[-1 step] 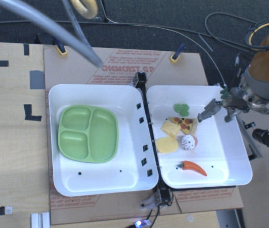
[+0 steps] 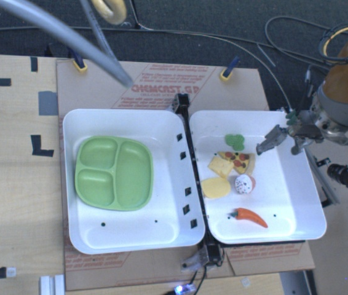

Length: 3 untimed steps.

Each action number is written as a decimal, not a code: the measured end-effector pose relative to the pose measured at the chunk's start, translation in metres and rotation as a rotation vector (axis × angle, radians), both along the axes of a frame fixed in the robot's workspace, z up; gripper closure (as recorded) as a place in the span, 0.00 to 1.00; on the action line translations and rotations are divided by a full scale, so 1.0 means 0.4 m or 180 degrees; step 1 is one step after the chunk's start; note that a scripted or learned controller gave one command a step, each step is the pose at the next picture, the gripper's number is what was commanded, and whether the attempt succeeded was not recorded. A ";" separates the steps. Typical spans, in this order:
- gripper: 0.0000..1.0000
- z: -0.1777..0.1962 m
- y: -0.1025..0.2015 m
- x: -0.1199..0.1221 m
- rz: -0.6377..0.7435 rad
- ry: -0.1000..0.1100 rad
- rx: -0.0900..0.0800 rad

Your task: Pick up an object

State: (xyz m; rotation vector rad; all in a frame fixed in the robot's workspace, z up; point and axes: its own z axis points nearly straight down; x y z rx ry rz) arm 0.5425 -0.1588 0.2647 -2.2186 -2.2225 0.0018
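Currently our gripper (image 2: 283, 139) sits spread and empty at the right bin's (image 2: 297, 223) upper right edge; nearest target, the pizza slice (image 2: 238, 160), lies just left and slightly below it.

Bare floor (image 2: 281, 192) beside clustered toys (image 2: 232, 168)

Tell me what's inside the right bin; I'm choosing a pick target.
The right bin holds a green piece, pizza slice, yellow block, yellow round, white ball and carrot. Nothing looks covered.
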 end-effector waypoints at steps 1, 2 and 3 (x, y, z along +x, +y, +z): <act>0.00 -0.135 -0.001 -0.027 -0.0002 0.0014 0.0001; 0.00 -0.273 0.009 -0.005 -0.0001 0.0014 0.0001; 0.00 -0.419 -0.013 -0.015 -0.0004 0.0014 0.0000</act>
